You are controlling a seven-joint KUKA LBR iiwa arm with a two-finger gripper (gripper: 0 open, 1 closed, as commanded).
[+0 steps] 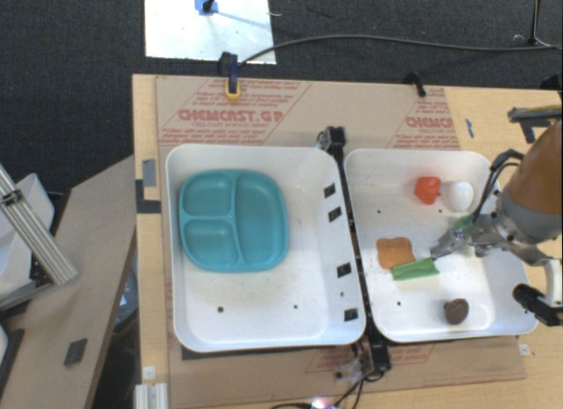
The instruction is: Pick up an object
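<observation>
Just beside the fingers (pixel 446 246) lies a green piece (pixel 413 268).

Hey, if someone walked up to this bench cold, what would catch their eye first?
Probably the big teal divided plate, alone in the left bin. Next, the clutter in the right bin: a red piece beside a white ball, an orange slab, a green strip and a brown lump, with the gripper over them.
</observation>
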